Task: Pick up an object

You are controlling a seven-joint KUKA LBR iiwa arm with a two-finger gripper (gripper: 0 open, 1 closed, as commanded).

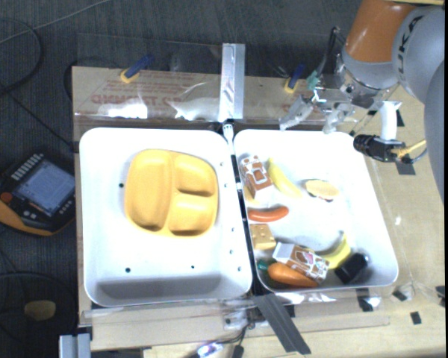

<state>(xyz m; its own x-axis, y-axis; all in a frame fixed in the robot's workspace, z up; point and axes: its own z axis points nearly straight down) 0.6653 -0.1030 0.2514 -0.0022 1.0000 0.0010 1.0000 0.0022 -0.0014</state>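
My gripper (312, 118) hangs over the back rim of the right bin (373, 200), open, with nothing between its fingers (293, 116). Below it in that bin lie a small brown-and-white carton (254, 171), a yellow banana (284, 179), a round tan-topped piece (322, 189) and a red sausage (269, 214). Toward the bin's front sit a tan block (263, 237), a second carton (305, 259), an orange carrot (290, 276), another yellow piece (337, 252) and a black object (351, 267). The gripper touches none of them.
The left bin (104, 259) holds a yellow divided plate (170, 191). A metal strip (232, 80) stands at the back between the bins. Blue-and-yellow clamps (137, 67) sit along the board's back edge. A pendant (37, 189) lies on the floor at left.
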